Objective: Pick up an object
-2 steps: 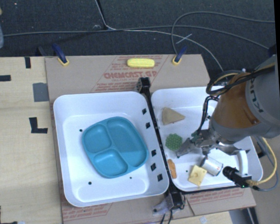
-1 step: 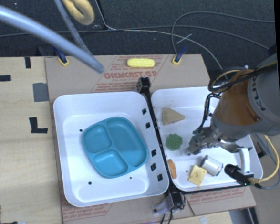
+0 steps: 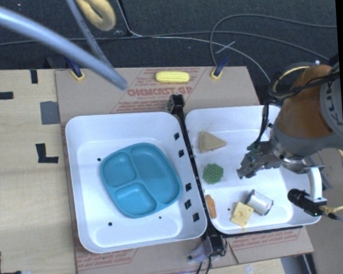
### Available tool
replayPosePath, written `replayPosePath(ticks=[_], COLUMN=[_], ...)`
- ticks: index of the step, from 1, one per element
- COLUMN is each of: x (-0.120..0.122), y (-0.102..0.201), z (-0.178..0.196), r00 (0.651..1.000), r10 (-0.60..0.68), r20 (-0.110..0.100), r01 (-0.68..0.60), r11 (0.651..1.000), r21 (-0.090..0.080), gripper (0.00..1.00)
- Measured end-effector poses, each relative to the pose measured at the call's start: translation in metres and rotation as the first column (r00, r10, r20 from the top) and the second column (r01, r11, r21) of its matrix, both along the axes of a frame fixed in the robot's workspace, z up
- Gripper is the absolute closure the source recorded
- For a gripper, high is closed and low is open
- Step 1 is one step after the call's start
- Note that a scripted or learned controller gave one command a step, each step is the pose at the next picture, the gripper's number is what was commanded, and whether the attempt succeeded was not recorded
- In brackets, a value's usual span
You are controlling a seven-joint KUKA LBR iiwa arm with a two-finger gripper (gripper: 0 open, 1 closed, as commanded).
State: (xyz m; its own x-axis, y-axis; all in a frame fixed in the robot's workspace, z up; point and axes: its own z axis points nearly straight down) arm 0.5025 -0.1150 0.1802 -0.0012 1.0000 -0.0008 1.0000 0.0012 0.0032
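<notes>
The yellow sponge-like block (image 3: 242, 214) and small metal can (image 3: 260, 203) lie at the right bin's (image 3: 275, 113) front edge, just below the claw (image 3: 248, 168). Whether the claw is wide or narrow I cannot tell; it hovers near the green ball (image 3: 213, 173), holding nothing visible. Descending between objects, it could close on air or nudge the can away

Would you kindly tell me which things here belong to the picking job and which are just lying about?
Job: gripper; right bin with green ball, tan wedge, yellow block, silver can, orange piece.

Lying about: blue tray, left bin, yellow piece on cardboard.
</notes>
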Motion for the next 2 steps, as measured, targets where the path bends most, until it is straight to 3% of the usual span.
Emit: replayPosePath(ticks=[2], x=[0.000], y=[-0.011], z=[0.090], r00=[1.000], r10=[0.000], r20=[0.001], r01=[0.000], r11=[1.000], r21=[-0.001], gripper=[1.00])
